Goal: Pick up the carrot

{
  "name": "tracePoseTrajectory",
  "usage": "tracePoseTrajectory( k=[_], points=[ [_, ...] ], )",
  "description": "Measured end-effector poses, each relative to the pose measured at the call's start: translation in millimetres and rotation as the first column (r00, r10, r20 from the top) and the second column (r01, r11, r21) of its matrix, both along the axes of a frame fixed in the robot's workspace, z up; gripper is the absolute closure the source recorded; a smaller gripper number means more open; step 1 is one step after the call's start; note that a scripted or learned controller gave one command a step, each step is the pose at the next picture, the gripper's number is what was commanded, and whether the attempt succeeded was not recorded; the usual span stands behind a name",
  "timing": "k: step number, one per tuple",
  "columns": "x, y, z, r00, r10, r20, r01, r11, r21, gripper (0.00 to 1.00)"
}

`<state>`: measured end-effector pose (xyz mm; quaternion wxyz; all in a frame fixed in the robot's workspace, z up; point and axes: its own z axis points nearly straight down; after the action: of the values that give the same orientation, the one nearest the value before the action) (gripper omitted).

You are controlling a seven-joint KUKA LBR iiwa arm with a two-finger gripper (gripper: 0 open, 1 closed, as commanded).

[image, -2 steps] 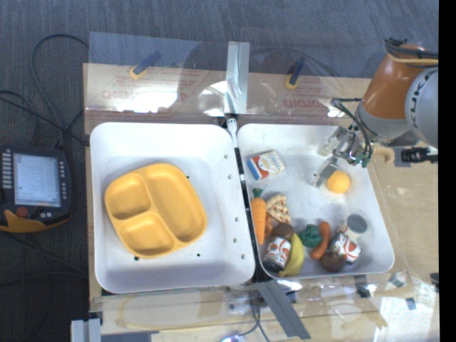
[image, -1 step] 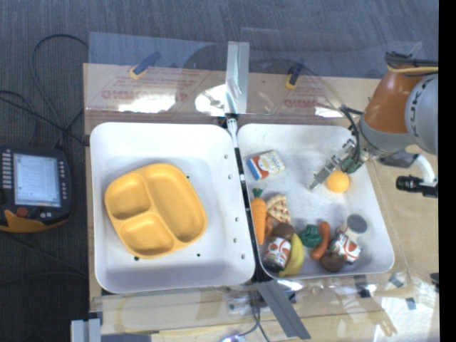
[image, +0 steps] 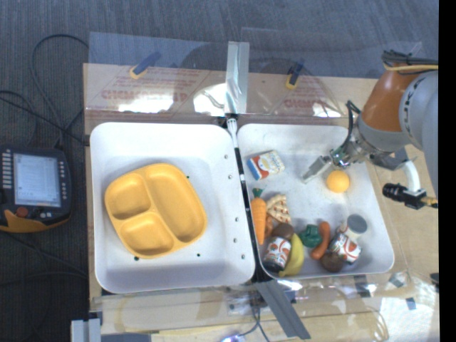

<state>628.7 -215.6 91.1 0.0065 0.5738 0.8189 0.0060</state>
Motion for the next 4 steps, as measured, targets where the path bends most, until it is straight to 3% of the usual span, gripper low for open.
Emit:
tracePoseTrajectory(
  k=[1,2,3,4],
  points=[
    [-10.3,-2.6,0.1,0.994,0.111,-0.002,-0.111,0.994,-0.006,0.00],
    [-16.0,-2.7,0.2,0.993,0.117,-0.002,-0.117,0.993,-0.007,0.00],
    [-14.5,-3.0,11.8,0.993,0.119,0.003,-0.119,0.993,-0.012,1.00],
    [-48.4,-7.6,2.1,0.952,0.305,0.000,-0.305,0.952,-0.015,1.00]
  ],
)
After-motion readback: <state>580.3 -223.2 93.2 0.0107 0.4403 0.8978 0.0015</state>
